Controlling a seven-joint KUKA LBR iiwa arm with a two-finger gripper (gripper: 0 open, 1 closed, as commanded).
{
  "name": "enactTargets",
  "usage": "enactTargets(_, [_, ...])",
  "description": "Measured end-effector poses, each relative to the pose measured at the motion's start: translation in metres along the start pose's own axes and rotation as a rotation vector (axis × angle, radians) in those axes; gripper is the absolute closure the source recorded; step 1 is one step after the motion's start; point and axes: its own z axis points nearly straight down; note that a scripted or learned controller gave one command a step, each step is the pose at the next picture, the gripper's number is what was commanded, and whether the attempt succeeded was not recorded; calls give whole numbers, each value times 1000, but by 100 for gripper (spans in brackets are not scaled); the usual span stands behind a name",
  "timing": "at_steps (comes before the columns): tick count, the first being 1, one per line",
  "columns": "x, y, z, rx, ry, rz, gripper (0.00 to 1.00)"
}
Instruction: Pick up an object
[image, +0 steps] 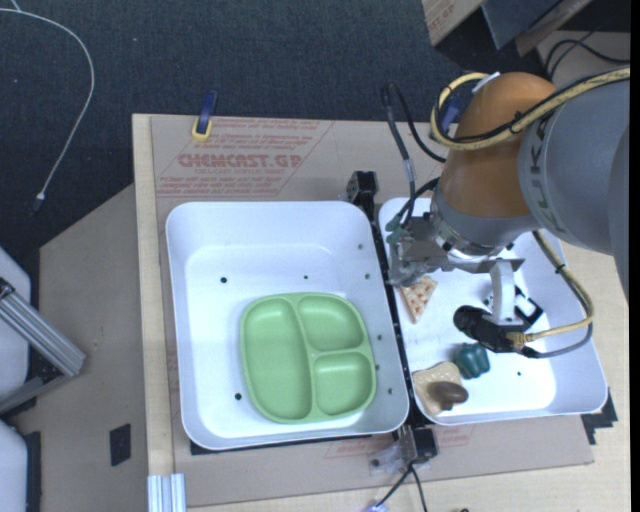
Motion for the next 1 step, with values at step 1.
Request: enactTargets(1, [44, -8, -10, -3, 0, 0, 100])
